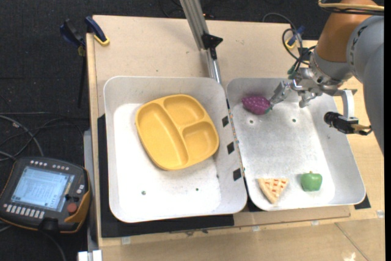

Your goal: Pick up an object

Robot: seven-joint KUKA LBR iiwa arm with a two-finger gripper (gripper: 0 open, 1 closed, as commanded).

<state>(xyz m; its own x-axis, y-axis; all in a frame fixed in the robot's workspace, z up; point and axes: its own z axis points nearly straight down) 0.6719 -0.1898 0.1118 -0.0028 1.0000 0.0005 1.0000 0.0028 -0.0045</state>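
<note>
A purple bunch of grapes (256, 104) lies at the back left of the right bin (342, 156). Near that bin's front edge sit a pizza slice (272, 189) and, to its right, a green pepper (311, 181). My gripper (286, 92) hangs low over the back of the right bin, just right of the grapes, with its tip close to them. Nothing shows in its grasp. The grey arm with its orange band (342, 27) comes in from the upper right.
A yellow divided plate (177, 130) lies in the left bin (122, 192). A slanted metal pole (192, 3) rises behind the seam between the bins. A teach pendant (43, 192) sits off the bench at the lower left.
</note>
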